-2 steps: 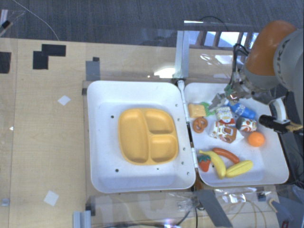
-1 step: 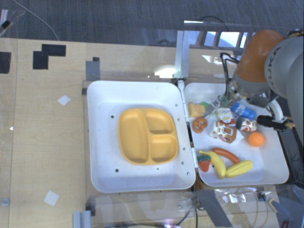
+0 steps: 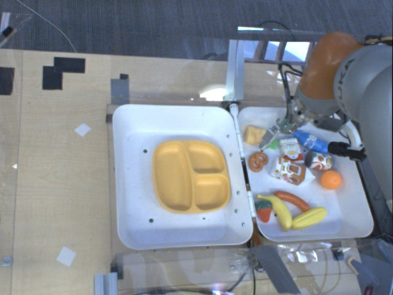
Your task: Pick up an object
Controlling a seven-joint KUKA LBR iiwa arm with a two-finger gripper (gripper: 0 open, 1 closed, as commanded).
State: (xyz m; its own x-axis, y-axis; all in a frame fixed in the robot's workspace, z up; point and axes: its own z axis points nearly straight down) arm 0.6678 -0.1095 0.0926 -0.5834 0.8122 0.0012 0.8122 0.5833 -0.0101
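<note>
First, at the near edge of the right bin [image 3: 351, 227], you have two bananas [image 3: 309, 217], a strawberry [image 3: 264, 212] and a red sausage [image 3: 291, 199] lying close together. They are well apart from the gripper [image 3: 274, 135] and do not stand in your way.

Further back come an orange [image 3: 331, 179], a printed carton [image 3: 288, 169] and a pretzel [image 3: 258, 160]. The orange is round and would likely roll out of a pinch, so leave it.

Just behind the carton, and touching it, sits the small white-and-green packet [image 3: 287, 146]. It is the closest thing to the gripper, so it is your likely pick. It looks light and fairly stiff, perhaps a little slick. Take it across its short sides, not by a corner.

It is crowded. A blue bottle [image 3: 312, 142] lies just beside it on the right, and a yellow wedge [image 3: 255, 134] sits near on the left. The carton could get nudged on the way down.

The gripper hangs low at the far end of the bin, between the wedge and the packet. You cannot tell whether it is released or clenched, and nothing is seen held in it.

The left bin [image 3: 132, 183] holds a yellow tray [image 3: 190, 176], well out of the way.
</note>
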